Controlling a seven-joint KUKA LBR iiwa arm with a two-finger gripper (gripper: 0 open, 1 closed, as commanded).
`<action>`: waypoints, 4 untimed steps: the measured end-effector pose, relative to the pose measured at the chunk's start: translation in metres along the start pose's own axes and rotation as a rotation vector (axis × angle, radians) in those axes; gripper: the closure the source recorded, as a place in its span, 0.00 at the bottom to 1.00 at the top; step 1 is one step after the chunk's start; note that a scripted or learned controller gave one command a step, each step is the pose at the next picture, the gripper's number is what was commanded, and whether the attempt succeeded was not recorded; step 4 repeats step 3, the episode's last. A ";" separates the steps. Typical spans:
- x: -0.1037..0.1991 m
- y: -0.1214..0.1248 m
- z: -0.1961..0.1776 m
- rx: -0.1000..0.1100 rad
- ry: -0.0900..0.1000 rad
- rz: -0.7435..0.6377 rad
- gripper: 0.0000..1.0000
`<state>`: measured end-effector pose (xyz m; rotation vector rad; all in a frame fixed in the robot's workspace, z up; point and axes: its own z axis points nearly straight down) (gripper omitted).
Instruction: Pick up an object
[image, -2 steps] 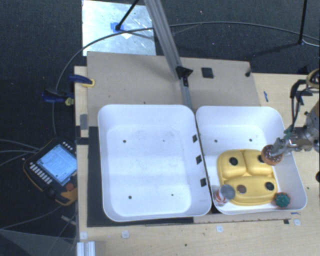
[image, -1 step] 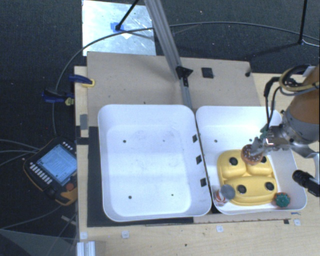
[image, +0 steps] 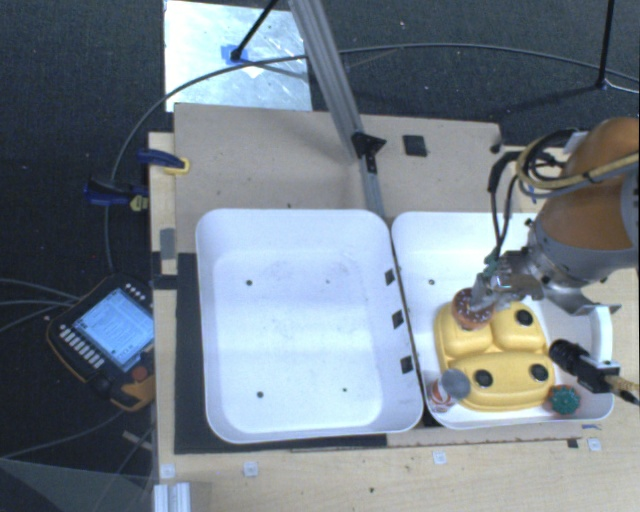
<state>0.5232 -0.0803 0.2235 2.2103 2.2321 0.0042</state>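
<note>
In the right bin (image: 430, 250) lies a big yellow lumpy toy (image: 497, 358) with black dots. A small brown-and-pink ring-shaped object (image: 466, 309) rests on its upper left corner. My gripper (image: 487, 297) hangs right over that object, its tips at or just above it. A small grey ball (image: 456, 383) and a small red-and-white piece (image: 438, 394) sit at the toy's lower left. A dark green ball (image: 566, 401) lies at the bin's lower right corner.
The left bin (image: 220, 300) sits beside the right one, with their rims touching at the middle. A slanted metal pole (image: 335, 80) crosses behind the bins. A teach pendant (image: 105, 335) lies on the floor to the left.
</note>
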 end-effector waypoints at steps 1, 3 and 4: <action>0.057 0.006 0.009 0.001 0.001 -0.001 1.00; 0.161 0.024 -0.002 -0.001 0.001 -0.002 1.00; 0.161 0.024 -0.002 -0.001 0.001 -0.002 1.00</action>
